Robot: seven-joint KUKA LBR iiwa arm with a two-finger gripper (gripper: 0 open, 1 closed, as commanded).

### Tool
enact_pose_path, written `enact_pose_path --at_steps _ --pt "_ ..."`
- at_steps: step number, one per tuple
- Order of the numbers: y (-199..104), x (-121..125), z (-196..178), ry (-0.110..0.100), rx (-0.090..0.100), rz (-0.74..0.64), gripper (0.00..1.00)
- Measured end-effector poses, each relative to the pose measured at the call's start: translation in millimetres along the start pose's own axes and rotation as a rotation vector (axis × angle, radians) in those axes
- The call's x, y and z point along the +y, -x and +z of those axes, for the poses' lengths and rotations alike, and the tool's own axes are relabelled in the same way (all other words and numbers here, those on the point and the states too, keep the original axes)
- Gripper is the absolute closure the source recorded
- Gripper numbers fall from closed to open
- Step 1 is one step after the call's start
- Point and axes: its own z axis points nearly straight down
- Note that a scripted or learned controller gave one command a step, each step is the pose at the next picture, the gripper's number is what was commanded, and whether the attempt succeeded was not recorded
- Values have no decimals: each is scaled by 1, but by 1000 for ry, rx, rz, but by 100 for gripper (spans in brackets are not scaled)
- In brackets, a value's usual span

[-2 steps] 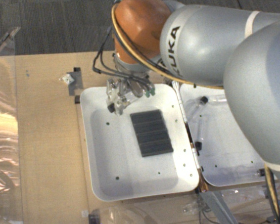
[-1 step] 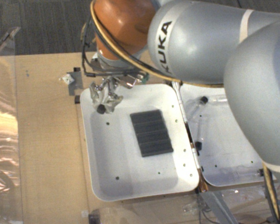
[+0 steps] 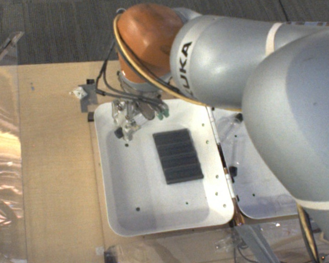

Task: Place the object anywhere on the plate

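A dark grey ribbed rectangular plate (image 3: 179, 155) lies flat in the middle of the left white bin (image 3: 132, 213). My gripper (image 3: 126, 128) hangs over that bin's far left corner, up and to the left of the plate and apart from it. A small dark bit (image 3: 118, 133) shows at the gripper's tip, too small to tell whether it is a held object. The big grey arm with its orange band (image 3: 145, 33) comes in from the right and hides the bin's far edge.
The right white bin (image 3: 259, 197) lies mostly under the arm. A small grey bracket (image 3: 86, 97) sits on the wooden bench just beyond the left bin's far left corner. A small dark block (image 3: 110, 257) lies on the bench near the front edge.
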Motion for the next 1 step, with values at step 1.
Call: enact_pose_path --at_steps 1 --pt "7 14 7 -1 -1 666 100"
